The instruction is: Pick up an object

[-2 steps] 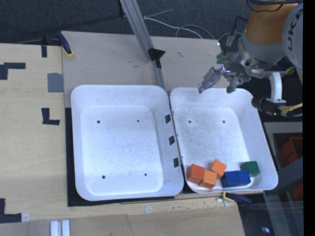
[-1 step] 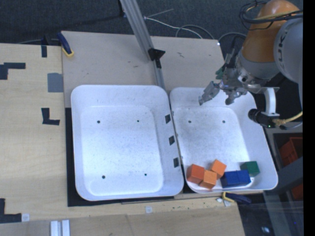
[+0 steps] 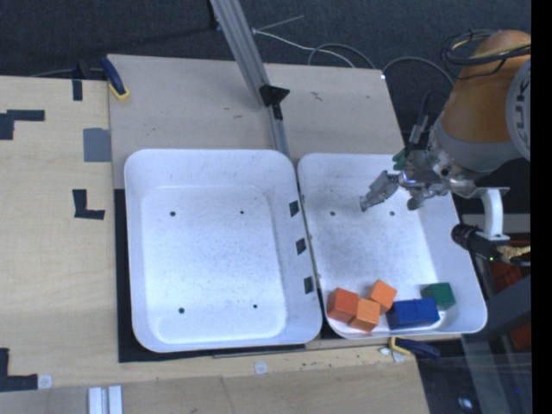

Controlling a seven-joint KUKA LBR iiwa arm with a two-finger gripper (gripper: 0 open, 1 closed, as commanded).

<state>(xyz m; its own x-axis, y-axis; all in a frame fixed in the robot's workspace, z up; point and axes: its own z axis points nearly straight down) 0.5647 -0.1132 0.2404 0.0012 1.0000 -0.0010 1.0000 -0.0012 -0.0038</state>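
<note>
Several small blocks lie along the near edge of the right bin point(image 3: 345, 188): three orange blocks point(image 3: 345, 303), point(image 3: 383, 293), point(image 3: 367, 314), a blue block point(image 3: 412, 314) and a green block point(image 3: 441, 295). My gripper point(image 3: 390, 203) hangs over the far half of that bin, well away from the blocks. Its fingers point(image 3: 374, 196) are spread open with nothing between them. The grey and orange arm point(image 3: 487, 102) comes in from the right.
The left bin point(image 3: 147, 179) sits beside the right one, with black clips point(image 3: 301, 245) along their shared rim. A slanted metal rail point(image 3: 246, 46) rises behind the bins. Cables point(image 3: 345, 54) lie on the bench at the back.
</note>
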